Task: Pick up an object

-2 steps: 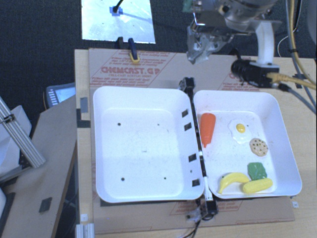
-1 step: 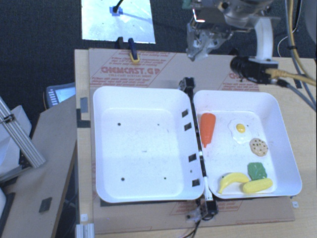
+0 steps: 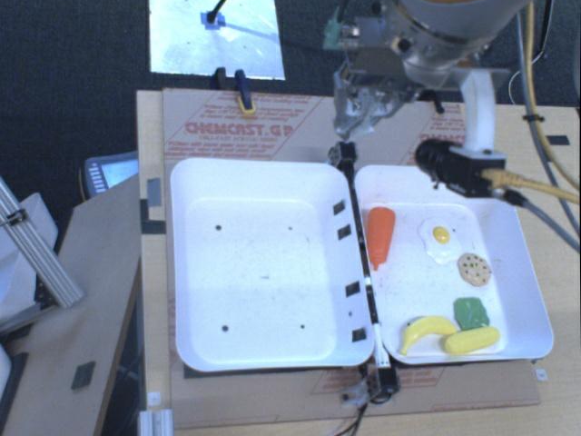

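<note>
So nothing's been picked up yet, as far as I can see. The tool (image 3: 349,133) is up over the back edge of the bins, right about where the two meet, well above everything. I honestly can't tell how it's set; it's just a blurry grey cluster from this angle.

All the candidates sit in the right bin (image 3: 522,243): a carrot (image 3: 379,235) near the divider, a fried egg (image 3: 441,240), a cookie (image 3: 473,268), a green piece (image 3: 470,312), a banana (image 3: 425,331) and a yellow oblong thing (image 3: 471,340) touching it at the front. Left bin (image 3: 195,243) isn't in play.

Basically the whole job's left: choose one, come down, grab, lift.
</note>
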Motion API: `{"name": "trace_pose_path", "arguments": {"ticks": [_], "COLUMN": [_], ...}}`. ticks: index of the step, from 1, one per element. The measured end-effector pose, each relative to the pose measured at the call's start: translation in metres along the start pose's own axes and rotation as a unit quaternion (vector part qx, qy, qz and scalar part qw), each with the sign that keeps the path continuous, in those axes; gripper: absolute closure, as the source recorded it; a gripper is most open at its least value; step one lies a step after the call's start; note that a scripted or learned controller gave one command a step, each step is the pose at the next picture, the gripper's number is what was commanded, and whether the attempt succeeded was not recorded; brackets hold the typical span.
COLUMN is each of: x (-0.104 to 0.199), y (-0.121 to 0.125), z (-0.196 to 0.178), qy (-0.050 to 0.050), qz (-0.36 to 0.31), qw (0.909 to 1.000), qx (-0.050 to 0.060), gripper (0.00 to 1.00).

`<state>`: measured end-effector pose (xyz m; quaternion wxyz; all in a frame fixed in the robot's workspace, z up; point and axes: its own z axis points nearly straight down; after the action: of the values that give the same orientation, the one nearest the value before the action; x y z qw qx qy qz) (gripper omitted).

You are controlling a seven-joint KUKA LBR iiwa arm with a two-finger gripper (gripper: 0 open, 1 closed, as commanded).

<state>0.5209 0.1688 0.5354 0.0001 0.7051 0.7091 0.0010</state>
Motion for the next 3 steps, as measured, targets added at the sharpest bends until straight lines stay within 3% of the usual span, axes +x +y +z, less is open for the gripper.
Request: {"name": "trace_pose_path", "arguments": {"ticks": [1, 2, 3], "x": [0.003, -0.040, 0.050], "y": [0.016, 0.020, 0.019], "z": [0.000, 0.000, 0.001], "qy": [-0.001, -0.001, 0.001], "qz": [0.002, 0.004, -0.003], "qw": [1.0000, 1.0000, 1.0000], "qx": [-0.001, 0.000, 0.000], "gripper": [1.00, 1.00, 1.00]}}
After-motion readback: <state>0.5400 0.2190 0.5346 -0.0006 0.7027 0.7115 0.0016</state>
